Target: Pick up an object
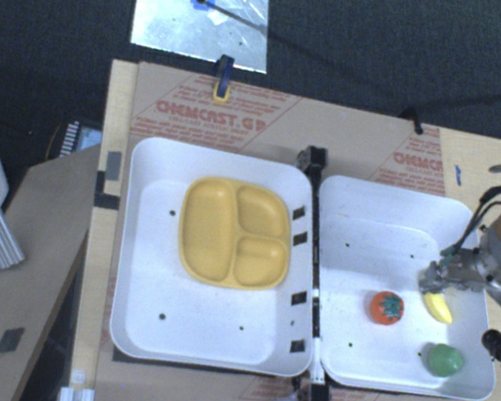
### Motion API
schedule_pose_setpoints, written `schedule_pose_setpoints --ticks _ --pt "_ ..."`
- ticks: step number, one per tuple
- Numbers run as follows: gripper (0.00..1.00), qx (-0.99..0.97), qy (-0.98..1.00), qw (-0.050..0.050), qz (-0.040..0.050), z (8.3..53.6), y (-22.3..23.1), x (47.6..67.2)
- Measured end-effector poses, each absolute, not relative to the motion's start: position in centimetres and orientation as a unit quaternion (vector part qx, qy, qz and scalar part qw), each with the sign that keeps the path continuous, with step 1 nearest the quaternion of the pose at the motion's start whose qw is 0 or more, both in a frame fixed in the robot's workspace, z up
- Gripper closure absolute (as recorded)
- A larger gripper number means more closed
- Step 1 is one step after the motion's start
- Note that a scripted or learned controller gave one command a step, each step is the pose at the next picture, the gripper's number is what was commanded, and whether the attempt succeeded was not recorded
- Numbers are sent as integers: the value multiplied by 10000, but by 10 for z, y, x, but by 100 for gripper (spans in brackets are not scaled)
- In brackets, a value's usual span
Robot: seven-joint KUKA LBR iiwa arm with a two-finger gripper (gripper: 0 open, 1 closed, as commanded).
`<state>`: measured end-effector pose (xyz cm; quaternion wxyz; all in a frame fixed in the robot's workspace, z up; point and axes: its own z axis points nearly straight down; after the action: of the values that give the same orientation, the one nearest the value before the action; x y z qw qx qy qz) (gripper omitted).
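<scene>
In the right bin (372, 215) lie a red tomato-like ball with a green top (386, 307), a small yellow banana-shaped piece (439, 307) and a green round object (444, 360). My gripper (441, 275) hangs low over the right side of this bin, just above and touching or nearly touching the yellow piece. The arm with its orange band comes in from the right edge. I cannot make out how the fingertips stand.
The left bin (131, 318) holds a yellow divided plate (234, 233). A black divider strip (310, 252) with clips runs between the bins. Cardboard lies under both bins. A silver sheet (205, 6) lies on the floor behind the bench.
</scene>
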<state>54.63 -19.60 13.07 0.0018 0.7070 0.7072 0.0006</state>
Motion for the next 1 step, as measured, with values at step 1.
schedule_pose_setpoints --ticks 1 --pt "100 7074 7068 22 10 176 -203 546"
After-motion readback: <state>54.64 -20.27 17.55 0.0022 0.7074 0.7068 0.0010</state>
